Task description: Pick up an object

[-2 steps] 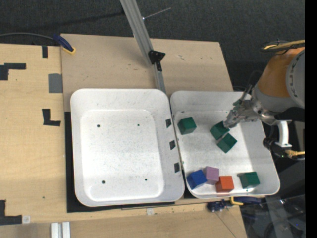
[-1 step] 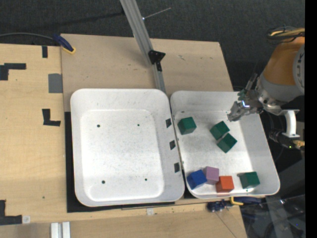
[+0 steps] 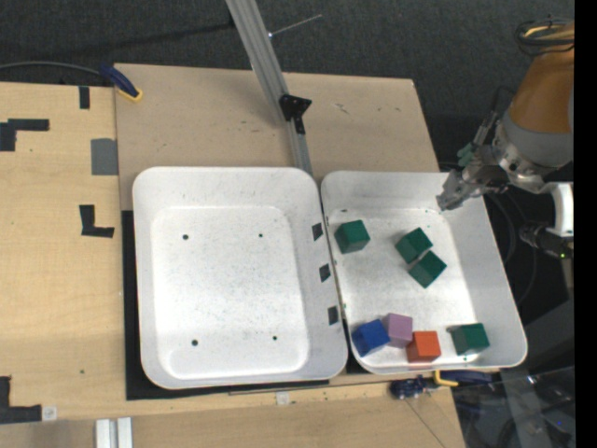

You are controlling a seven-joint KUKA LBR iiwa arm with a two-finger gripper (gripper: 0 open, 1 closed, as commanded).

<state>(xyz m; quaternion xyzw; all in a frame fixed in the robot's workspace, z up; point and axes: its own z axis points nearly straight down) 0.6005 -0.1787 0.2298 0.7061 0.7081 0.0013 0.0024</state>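
So the arm (image 3: 541, 101) comes in from the right, grey with that orange band sitting up near the top right corner. The gripper (image 3: 454, 194) is hanging over the upper right edge of the right bin (image 3: 373, 189), just around the rim. It's small and a bit blurry from up here, so I can't tell how it's set. Nothing visible in it, and it's apart from all the blocks.

The blocks are all in the right bin. There's a green block (image 3: 352, 236) in the upper left part of it, on its own. Two more green ones sit toward the middle right, one green cube (image 3: 412, 245) and another green cube (image 3: 428, 269) just below it, touching or nearly so, both turned a bit. Down along the bottom edge there's a little cluster: a blue block (image 3: 370, 336), a purple block (image 3: 399, 328) right beside it, and an orange block (image 3: 424, 345) tucked against the purple one. A fourth green block (image 3: 469, 338) sits in the bottom right corner, slightly apart from the orange one.

The left bin (image 3: 149, 194) is right next to it, the rims touching in the middle. Both sit on a wooden bench (image 3: 187, 110), and a metal rail (image 3: 256, 40) runs diagonally down from the top to the spot where the bins meet.
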